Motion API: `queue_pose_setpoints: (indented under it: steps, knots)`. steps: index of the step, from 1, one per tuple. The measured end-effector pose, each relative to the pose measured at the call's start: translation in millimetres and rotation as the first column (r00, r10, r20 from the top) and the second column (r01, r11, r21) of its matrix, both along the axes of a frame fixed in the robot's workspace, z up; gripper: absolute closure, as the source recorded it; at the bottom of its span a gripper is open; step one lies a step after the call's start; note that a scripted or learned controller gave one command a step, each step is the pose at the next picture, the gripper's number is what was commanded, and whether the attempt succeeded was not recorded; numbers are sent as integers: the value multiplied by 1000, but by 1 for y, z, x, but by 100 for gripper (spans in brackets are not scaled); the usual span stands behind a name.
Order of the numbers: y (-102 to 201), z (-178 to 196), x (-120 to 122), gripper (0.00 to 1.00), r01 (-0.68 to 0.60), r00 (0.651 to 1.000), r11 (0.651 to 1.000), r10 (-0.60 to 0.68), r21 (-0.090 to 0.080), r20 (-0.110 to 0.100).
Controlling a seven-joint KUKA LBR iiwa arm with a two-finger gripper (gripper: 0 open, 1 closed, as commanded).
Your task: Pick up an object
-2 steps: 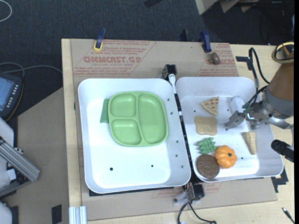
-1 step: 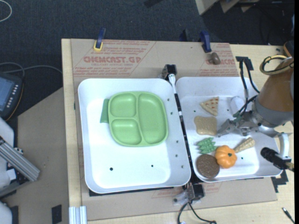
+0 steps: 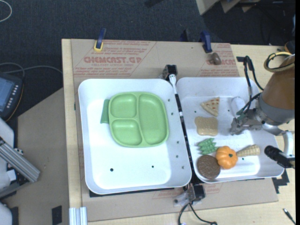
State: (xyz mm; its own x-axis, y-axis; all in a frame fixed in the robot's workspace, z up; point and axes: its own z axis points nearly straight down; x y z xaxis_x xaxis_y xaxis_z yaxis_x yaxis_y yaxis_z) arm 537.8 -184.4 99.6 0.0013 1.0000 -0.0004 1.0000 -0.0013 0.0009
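Note:
The right bin (image 3: 187, 90) holds several toy foods: a pizza slice (image 3: 212, 106), a tan cracker (image 3: 206, 125), a green leafy piece (image 3: 206, 146), a brown cookie (image 3: 208, 166), an orange pumpkin (image 3: 226, 157) and a cream-coloured cone (image 3: 248, 150). My gripper (image 3: 239, 125) hangs low over the bin's right part, just right of the cracker and above the cone. Nothing shows between its fingers. A clear cup-like item (image 3: 236, 103) lies behind it.
A green divided plate (image 3: 138, 118) lies in the left bin (image 3: 93, 144). The arm's orange band (image 3: 282, 86) and grey wrist cover the right bin's right edge. Clamps (image 3: 99, 40) stand on the bench's far edge.

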Motion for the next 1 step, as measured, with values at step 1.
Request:
queue_pose_setpoints:
  steps: [1]
  knots:
    - [5, 47, 8, 100, -3, 1000, 1000, 3, -2, 6]
